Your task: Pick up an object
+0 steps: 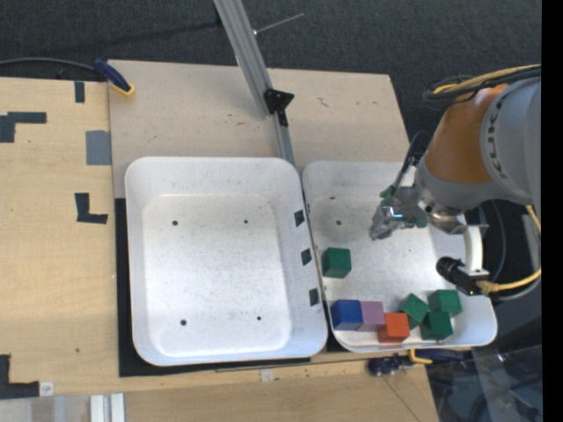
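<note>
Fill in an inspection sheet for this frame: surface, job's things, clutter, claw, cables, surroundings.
Surface: wooden bench bearing a left bin and a right bin, both white.
Job's things: in the right bin, a lone green block; along the near edge a blue block, purple block, orange block and three more green blocks.
Clutter: nothing seen.
Claw: claw over the right bin, above and right of the lone green block; nothing seen held.
Cables: yellow cable by the arm; black cable at far left.
Surroundings: slanted metal pole; dark carpet.
</note>
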You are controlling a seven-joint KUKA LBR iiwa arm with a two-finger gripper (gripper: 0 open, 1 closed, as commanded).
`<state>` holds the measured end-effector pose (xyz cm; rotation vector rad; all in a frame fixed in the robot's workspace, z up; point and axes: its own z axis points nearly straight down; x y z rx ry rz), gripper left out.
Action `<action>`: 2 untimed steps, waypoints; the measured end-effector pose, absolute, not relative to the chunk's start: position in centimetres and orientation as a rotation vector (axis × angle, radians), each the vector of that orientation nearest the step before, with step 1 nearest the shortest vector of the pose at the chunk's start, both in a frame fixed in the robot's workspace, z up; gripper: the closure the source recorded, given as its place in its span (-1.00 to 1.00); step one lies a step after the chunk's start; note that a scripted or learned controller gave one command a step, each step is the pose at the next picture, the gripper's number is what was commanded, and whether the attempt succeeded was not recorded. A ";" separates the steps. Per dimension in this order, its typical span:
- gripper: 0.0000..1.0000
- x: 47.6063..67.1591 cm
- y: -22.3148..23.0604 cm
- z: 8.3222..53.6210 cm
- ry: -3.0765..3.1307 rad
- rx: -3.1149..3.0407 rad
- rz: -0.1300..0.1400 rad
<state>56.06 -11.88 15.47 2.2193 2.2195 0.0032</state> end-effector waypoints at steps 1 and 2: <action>1.00 56.1 -11.4 19.8 2.222 2.217 0.004; 1.00 56.2 -11.4 22.5 2.222 2.218 0.002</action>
